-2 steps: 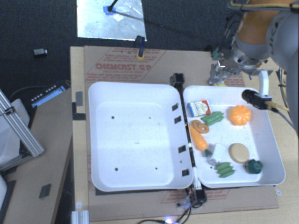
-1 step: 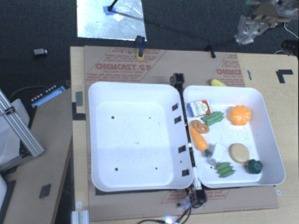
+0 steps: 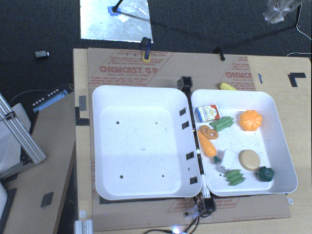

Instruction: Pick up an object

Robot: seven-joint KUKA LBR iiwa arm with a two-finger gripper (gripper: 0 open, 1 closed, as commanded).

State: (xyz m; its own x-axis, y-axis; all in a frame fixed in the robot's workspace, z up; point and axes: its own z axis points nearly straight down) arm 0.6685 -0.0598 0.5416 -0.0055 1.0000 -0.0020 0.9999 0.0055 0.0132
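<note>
The hand (image 3: 280, 6) sits at the top right corner of the camera view, above the dark floor beyond the bench (image 3: 48, 145), blurred and pale. Whether it is open or closed cannot be told. Nothing shows in its grasp.

All objects lie well below the hand in the view, inside the right bin (image 3: 280, 130), none touching it. Nearest, down and slightly left, is an orange pumpkin-shaped toy (image 3: 250, 120). Further left of that, by the bin's far-left corner, is a small carton (image 3: 207, 113) with blue and red print, with a green pod-shaped toy (image 3: 222, 124) just beside it. Below these, against the divider, a pretzel (image 3: 208, 131) rests on or touches the upper end of an orange carrot (image 3: 208, 146). A small white block (image 3: 227, 158) lies just below the carrot. A second green piece (image 3: 235, 177) lies near the bin's front edge. A tan round disc (image 3: 249, 159) lies almost straight down from the hand, and a dark green broccoli-like toy (image 3: 264, 173) sits just beside it at the front right corner.

A yellow item (image 3: 227, 87) lies on the cardboard sheet (image 3: 126, 67) just outside the right bin's far rim, closer to the hand than anything in the bin.

The left bin (image 3: 141, 140) lies far down and left of the hand.
</note>
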